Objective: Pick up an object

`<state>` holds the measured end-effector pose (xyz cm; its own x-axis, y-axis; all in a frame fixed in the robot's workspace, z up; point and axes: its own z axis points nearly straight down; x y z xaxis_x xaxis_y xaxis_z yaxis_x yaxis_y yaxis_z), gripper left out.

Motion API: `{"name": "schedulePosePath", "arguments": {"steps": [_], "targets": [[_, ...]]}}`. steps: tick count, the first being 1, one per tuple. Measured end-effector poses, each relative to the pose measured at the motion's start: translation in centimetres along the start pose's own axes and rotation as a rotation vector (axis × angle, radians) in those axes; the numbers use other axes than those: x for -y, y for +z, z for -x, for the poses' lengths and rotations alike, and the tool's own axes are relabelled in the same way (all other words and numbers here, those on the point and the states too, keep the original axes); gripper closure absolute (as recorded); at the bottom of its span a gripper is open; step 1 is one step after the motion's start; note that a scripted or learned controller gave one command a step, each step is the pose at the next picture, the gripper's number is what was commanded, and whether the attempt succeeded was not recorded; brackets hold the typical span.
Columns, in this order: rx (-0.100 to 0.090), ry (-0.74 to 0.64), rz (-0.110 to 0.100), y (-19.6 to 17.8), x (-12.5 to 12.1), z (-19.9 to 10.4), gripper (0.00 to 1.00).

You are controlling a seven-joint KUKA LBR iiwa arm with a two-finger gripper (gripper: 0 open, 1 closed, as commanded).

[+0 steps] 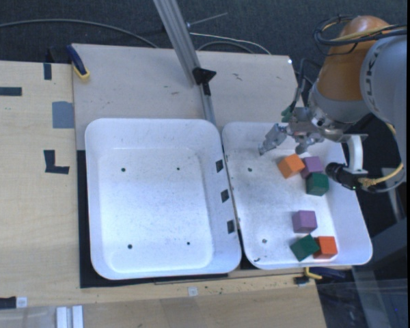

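**What we cannot see clearly**

We see the arm [359,60] only in part, because the right edge and the top edge cut it off. The gripper [287,141] is small and a little blurred, so we cannot tell how its fingers stand. The purple block [313,163] near it is partly covered by the orange block [291,165] and the green block [318,183]. At the near corner of the right bin [260,203], another orange block [327,246] is partly hidden behind a green one [304,247].
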<state>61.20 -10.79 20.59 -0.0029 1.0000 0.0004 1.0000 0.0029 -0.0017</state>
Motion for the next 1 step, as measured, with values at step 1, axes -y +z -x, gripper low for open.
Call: {"name": "schedulePosePath", "arguments": {"steps": [1], "targets": [[0.004,0.003,0.009,-9.86,-0.31,4.02,0.00]]}}
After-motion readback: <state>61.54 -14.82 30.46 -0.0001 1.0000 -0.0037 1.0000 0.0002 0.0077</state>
